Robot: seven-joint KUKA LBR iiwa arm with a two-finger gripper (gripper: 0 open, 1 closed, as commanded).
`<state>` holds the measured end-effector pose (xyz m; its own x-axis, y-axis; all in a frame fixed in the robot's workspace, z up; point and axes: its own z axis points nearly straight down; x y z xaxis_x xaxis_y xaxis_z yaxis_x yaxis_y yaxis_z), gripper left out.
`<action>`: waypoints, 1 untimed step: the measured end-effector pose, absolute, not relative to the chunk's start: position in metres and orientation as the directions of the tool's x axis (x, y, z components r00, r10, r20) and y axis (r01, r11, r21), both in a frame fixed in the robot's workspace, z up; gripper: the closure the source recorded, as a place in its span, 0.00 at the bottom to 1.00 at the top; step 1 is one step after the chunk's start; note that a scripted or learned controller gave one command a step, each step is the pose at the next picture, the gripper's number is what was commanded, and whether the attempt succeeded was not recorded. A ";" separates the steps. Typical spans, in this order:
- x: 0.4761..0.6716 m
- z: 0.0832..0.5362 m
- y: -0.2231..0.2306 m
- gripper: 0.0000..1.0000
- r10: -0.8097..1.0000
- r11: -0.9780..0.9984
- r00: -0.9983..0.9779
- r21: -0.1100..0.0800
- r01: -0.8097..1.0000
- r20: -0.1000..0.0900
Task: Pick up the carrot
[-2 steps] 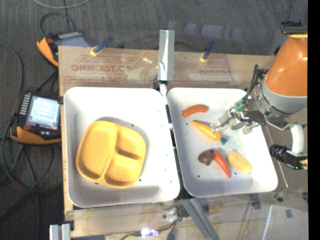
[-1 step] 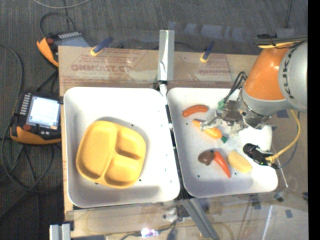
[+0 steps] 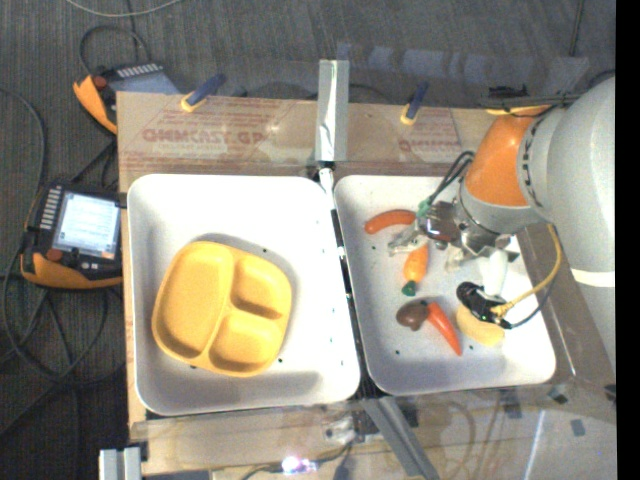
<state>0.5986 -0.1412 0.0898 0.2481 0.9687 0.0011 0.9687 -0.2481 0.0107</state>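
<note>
A grey carpeted floor with loose cables surrounds the desk [image 3: 250, 138], which carries two white bins. The left bin [image 3: 150, 208] holds a yellow divided plate [image 3: 225, 306]. In the right bin [image 3: 520, 363], the carrot [image 3: 415, 264] lies near the bin's middle, its green tip pointing toward the front edge. The gripper [image 3: 428, 236] hangs directly above the carrot's orange end, its metal fingers spread apart with nothing between them. Left of the gripper lies an orange sausage-shaped piece [image 3: 388, 221]. Below the carrot sit a brown piece [image 3: 412, 314] and a red pepper [image 3: 446, 328].
</note>
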 end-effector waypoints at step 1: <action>0.598 0.099 -0.142 1.00 0.969 -0.248 0.248 0.010 0.969 0.000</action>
